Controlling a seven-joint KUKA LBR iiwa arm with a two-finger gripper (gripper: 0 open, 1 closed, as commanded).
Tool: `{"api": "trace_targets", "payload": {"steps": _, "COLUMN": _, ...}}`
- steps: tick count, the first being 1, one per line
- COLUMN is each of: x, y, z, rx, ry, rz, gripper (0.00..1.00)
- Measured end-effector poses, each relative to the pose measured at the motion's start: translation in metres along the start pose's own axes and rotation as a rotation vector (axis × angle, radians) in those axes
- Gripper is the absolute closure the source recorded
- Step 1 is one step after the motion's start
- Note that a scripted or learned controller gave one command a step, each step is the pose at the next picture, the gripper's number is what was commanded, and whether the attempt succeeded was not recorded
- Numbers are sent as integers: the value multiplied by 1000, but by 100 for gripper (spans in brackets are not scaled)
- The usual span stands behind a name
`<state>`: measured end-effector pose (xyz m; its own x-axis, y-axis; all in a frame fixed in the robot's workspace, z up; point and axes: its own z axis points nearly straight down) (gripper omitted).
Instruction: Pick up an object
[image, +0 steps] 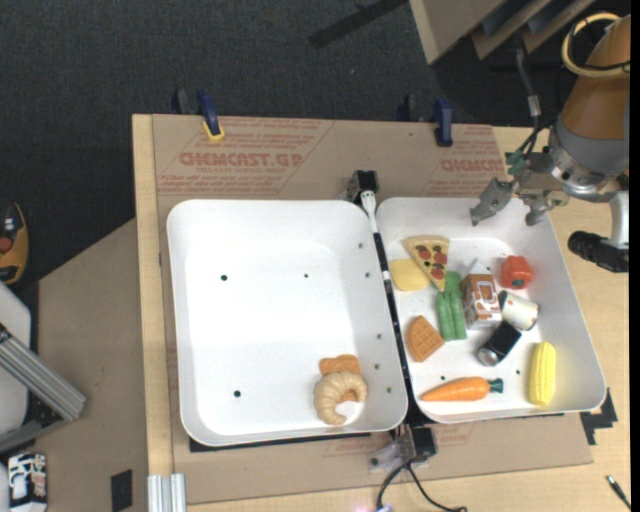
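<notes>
The robot arm (597, 105) comes in from the upper right of the picture. Its gripper (513, 203) hangs over the top edge of the right bin (583, 340). The two fingers are spread apart and nothing is between them. So I think the picking has not started yet. The arm is up high and has to choose a toy first.

All the toys it could take are lower in the picture. In the right bin there is a pizza slice (430, 255) near the top, with a yellow lump (407, 275) just beside it. A red toy (516, 271) sits to the right. In the middle are a green piece (451, 306) and a small box (482, 298), touching each other. A white roll (519, 310) and a black can (499, 343) lie just below them. A waffle (424, 338), a carrot (459, 390) and a corn cob (542, 372) lie near the bottom.

Next, I think the gripper must move down and toward the toys, then go low over one and close. The pizza slice and the red toy are nearest. The middle toys are packed tight, so the fingers may bump the neighbors there. The carrot and corn cob have more room around them.

The left bin (200, 330) holds a croissant (339, 392) with an orange piece (340, 364) touching it, at the lower right corner. Blue clamps (209, 115) hold the board at the top.
</notes>
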<state>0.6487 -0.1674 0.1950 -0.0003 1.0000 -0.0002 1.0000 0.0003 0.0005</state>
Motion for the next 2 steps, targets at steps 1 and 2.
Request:
{"api": "trace_targets", "payload": {"steps": 1, "x": 48, "y": -1, "z": 77, "rx": 8, "ry": 4, "rz": -4, "gripper": 0}}
{"api": "trace_targets", "payload": {"steps": 2, "x": 72, "y": -23, "z": 111, "rx": 3, "ry": 2, "rz": -1, "gripper": 0}}
